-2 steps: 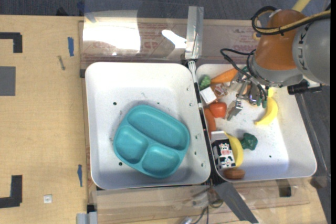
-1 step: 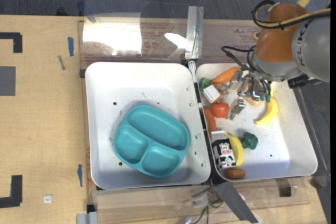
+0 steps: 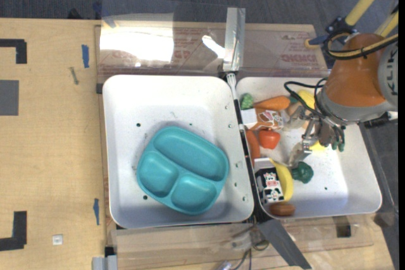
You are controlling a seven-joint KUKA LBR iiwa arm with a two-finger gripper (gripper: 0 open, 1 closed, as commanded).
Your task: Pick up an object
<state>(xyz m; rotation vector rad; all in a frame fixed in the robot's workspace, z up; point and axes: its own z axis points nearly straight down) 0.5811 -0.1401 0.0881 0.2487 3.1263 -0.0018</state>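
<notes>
My gripper hangs over the middle of the right bin, below the orange wrist band. Toy foods lie in this bin. An orange carrot and a small green piece are at the far left corner. A red tomato sits just left of the gripper. A yellow piece peeks out from under the gripper. Nearer the front lie a banana, a green vegetable, a black-and-white carton and a brown piece.
A teal divided plate lies in the left bin. A raised divider wall separates the two bins. A clear panel and metal post stand behind them. The arm's cables loop above the right bin's far side.
</notes>
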